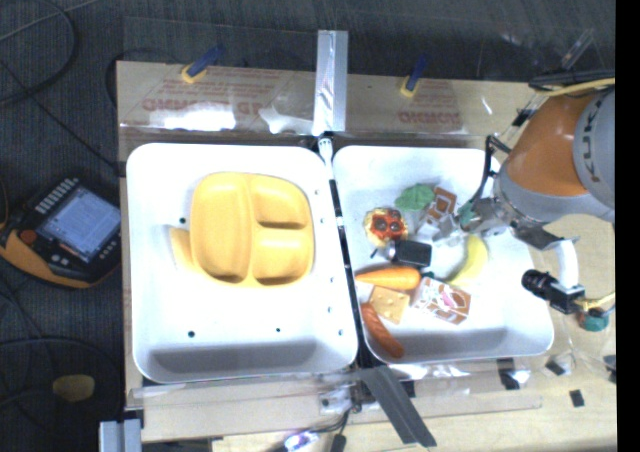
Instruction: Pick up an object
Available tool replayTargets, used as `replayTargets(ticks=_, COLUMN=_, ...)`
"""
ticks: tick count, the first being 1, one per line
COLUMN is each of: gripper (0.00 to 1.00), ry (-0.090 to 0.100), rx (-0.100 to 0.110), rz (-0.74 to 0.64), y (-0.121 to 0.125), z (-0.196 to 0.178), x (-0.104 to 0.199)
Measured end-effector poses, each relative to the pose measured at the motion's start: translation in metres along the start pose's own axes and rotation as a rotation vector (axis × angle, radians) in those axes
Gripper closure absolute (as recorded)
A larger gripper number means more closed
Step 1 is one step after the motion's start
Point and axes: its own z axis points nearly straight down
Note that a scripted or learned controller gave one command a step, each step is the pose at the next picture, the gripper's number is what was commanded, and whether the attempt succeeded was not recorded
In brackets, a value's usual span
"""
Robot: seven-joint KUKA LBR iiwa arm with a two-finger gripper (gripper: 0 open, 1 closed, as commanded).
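The right bin (520, 335) holds several small toy items. Among them are a green piece (414, 197), a small brown box (441, 206) and a red and yellow toy (385, 225). There are also a black block (412, 251), a yellow banana (474, 258), an orange carrot (388, 277), a printed carton (443, 300) and a reddish sausage (381, 330). My gripper (452, 230) reaches in from the right and hangs low over the bin's middle. It sits between the brown box and the banana, just right of the black block. Nothing is seen lifted.
The left bin (150, 340) holds a yellow compartment tray (250, 227). A metal divider (330, 80) stands behind the bins' shared wall. A black fitting (548, 286) juts out by the right bin's right rim. A control pendant (70, 230) lies on the floor at left.
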Motion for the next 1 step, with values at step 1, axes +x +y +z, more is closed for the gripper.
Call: replayTargets(ticks=1, gripper=1.00, ry=0.002, rx=0.052, rz=0.174, y=0.0801, z=-0.0163, x=0.0085)
